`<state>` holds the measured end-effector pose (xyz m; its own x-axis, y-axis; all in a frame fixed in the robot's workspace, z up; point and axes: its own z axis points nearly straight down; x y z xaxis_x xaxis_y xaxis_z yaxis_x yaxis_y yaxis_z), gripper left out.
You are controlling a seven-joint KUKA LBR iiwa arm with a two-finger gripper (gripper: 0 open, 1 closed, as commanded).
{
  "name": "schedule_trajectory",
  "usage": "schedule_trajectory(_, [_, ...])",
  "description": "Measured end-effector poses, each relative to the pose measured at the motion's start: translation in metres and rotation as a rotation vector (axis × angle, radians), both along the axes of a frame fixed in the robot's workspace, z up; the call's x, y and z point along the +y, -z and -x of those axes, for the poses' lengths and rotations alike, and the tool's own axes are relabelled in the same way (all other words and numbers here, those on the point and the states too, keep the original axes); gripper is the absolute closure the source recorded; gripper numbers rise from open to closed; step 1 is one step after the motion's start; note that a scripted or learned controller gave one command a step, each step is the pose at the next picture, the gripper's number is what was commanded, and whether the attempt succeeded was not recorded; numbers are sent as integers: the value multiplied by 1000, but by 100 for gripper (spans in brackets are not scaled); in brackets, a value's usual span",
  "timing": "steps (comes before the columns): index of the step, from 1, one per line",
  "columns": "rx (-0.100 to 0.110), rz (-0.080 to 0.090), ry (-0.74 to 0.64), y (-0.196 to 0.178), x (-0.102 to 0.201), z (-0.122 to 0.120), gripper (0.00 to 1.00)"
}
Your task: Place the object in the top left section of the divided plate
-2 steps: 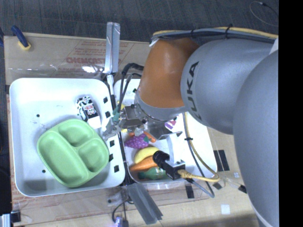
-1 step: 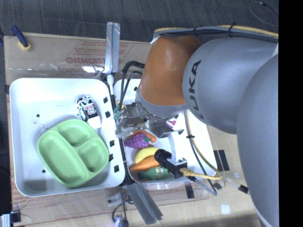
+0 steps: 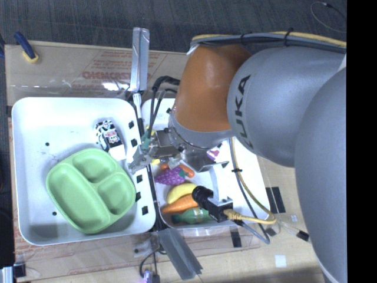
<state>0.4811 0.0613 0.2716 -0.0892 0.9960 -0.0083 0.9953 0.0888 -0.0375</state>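
Bench (image 3: 70,61): flat tan surface, like cardboard, with faint red print; it carries two shallow white bins side by side.
Left bin (image 3: 35,122): smooth white plastic, rounded corners, low walls.
Plate (image 3: 91,188): pale green, glossy plastic, rounded outline, moulded into three shallow sections with raised ridges between; it lies by the left bin's near edge, towards its right wall.
Cow toy (image 3: 109,135): small black-and-white figure with a patchy pattern, in the left bin just beyond the plate's far rim, near the bin's right wall, outside the plate.
Right bin (image 3: 250,175): white, partly covered by the arm; toy food is heaped at its near left corner.
Toy food: knobbly purple grapes (image 3: 171,174), a smooth yellow banana (image 3: 179,192), a tapered orange carrot (image 3: 179,204), a green piece (image 3: 189,216) at the near edge.
Arm (image 3: 283,99): thick, smooth grey casing with a rounded orange band (image 3: 206,90), over the right bin.
Gripper (image 3: 154,152): grey metal parts low over the right bin's left wall, just beyond the grapes; cannot tell whether it is open or closed, or gripping anything.
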Motion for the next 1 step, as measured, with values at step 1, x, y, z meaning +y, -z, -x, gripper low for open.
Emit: schedule_trajectory(1, [6,2,-6,-7,0,-1,100])
